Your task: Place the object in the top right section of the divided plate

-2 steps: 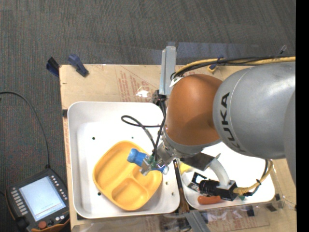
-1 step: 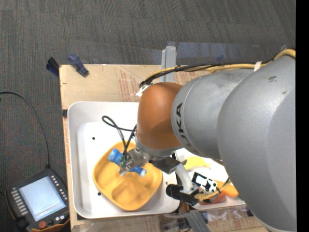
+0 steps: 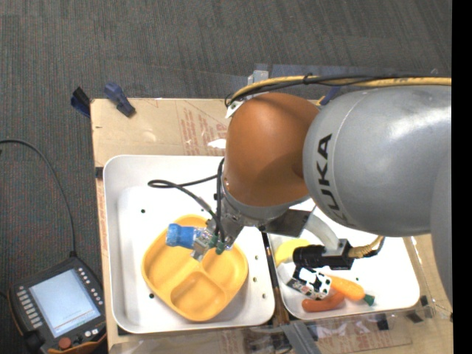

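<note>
Firstly, the containers. Left white bin (image 3: 122,190): shallow, smooth plastic, rounded corners, holding one yellow divided plate (image 3: 193,277). The plate is glossy moulded plastic with soft rounded edges and raised ridges splitting it into compartments; the near compartment is a smooth oval hollow.

Right white bin (image 3: 402,290): same make, largely covered by the arm (image 3: 369,161). Contents visible: a yellow rounded item (image 3: 286,251), partly hidden; a white block with black spots (image 3: 313,285); an orange carrot-shaped toy (image 3: 348,287) with a green tip; a red elongated piece (image 3: 322,304) at the front edge.

Task item: a small blue object (image 3: 180,235), cylindrical in look, matte blue with a paler, shiny end facing right. It lies over the plate's upper-left rim, touching the gripper (image 3: 208,246) tip.

Gripper: dark metal parts with green touches, hanging over the plate's upper part, just beside the blue object. Whether its tip is parted, closed or clamped on the blue object cannot be told from this angle.

Surroundings: brown cardboard sheet (image 3: 169,127) beneath the bins, dark ribbed carpet (image 3: 147,35), a grey handheld pendant (image 3: 55,308) with a pale screen at lower left, a black cable (image 3: 44,168) leading to it.
</note>
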`<state>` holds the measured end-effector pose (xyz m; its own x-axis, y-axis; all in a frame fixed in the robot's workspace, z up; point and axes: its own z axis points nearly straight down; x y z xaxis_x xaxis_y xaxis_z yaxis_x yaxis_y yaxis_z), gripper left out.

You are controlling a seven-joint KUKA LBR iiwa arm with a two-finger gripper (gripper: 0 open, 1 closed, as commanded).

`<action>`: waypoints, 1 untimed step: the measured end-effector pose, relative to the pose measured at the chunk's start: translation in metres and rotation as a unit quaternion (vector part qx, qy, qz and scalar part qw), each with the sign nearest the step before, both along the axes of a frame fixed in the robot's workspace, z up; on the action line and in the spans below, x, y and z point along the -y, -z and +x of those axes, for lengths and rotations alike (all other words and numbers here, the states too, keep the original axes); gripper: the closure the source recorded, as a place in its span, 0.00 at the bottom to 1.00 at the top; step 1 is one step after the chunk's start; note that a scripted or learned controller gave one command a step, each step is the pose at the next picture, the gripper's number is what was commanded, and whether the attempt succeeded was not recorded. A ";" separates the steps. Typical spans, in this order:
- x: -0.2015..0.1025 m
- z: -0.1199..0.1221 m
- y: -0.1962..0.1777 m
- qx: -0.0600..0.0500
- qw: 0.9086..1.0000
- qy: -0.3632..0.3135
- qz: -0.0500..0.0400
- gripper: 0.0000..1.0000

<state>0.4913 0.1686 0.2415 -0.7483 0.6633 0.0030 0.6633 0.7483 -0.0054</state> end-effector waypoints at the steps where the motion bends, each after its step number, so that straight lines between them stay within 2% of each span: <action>1: 0.067 0.024 0.003 0.000 0.999 -0.039 0.001 1.00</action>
<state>0.5158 0.1016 0.2386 -0.7983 0.6022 0.0036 0.6022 0.7983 -0.0045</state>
